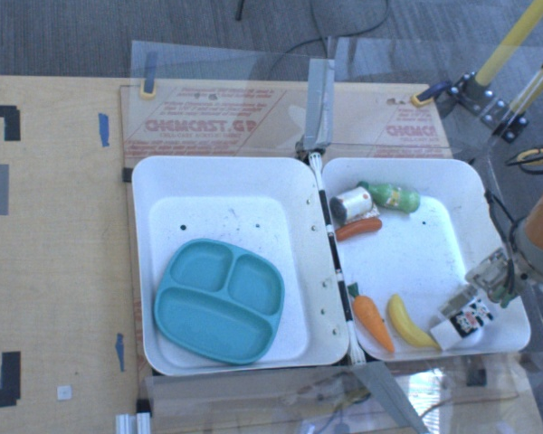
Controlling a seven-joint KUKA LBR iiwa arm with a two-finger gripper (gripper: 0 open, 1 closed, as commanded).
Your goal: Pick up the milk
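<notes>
- Wooden counter [54, 269] carries two white bins side by side.
- Left bin [149, 183] lies near centre.
- Right bin [462, 183] touches it at 3 o'clock.
- Blue tape strips [103, 130] sit toward 9 o'clock.

My arm comes in from the right edge, just a grey-and-orange sliver of the wrist showing there; below and left of that wrist the gripper [485, 289] hangs low, tilted toward the lower left; its metal body is blurred and glinting, so the tips are hard to pick out; whatever lies directly beneath them, I cannot make out any contact from here.
</notes>
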